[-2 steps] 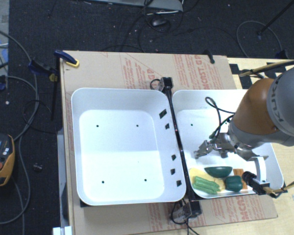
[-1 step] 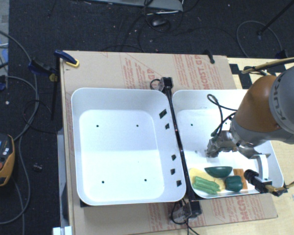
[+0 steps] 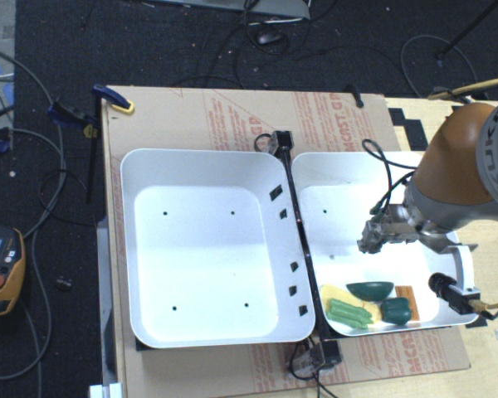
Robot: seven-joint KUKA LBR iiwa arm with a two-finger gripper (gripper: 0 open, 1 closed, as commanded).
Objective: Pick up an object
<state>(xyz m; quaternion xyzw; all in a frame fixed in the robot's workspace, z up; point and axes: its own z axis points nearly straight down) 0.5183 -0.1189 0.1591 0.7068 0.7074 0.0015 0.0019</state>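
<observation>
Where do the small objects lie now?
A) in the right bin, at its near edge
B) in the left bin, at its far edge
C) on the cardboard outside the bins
A: the green ridged piece, dark green bowl and neighbours lie along the right bin's near edge.

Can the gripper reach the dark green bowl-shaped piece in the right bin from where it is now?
Probably yes. The gripper hangs over the right bin, and the dark green bowl-shaped piece lies just nearer the front wall with nothing on top.
</observation>
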